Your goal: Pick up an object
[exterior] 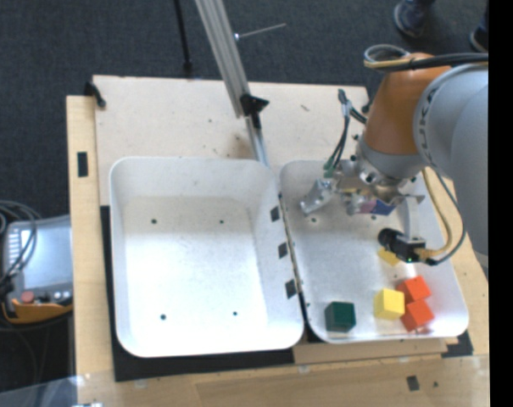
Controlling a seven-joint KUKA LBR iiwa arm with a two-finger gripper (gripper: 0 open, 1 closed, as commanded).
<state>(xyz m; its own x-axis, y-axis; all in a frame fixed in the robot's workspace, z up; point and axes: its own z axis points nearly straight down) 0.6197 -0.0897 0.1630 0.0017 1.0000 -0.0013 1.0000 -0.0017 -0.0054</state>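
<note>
From my station I saw the arm (pixel 426 117) reaching in over the right-hand bin (pixel 345 253), with the gripper (pixel 358 195) low over that bin's far end. The wrist hardware crowded the tip, and I could not tell how the hand was set or whether it had anything in it; a small purplish patch sat under the wrist, but I could not say what it was.

The candidates for picking lay well apart from the gripper, at the near end of the same bin: a dark green block (pixel 340 315) by itself near the divider, then a yellow block (pixel 389 303) just beside two orange blocks (pixel 418 288), with the second orange one (pixel 418 315) nearest the rim. All four rested on the bin floor. The left-hand bin (pixel 197 253) showed only its speckled white floor.

My judgement was that the pick was not yet done: nothing was visibly lifted, and the approach, the closing and the raise were all left.
</note>
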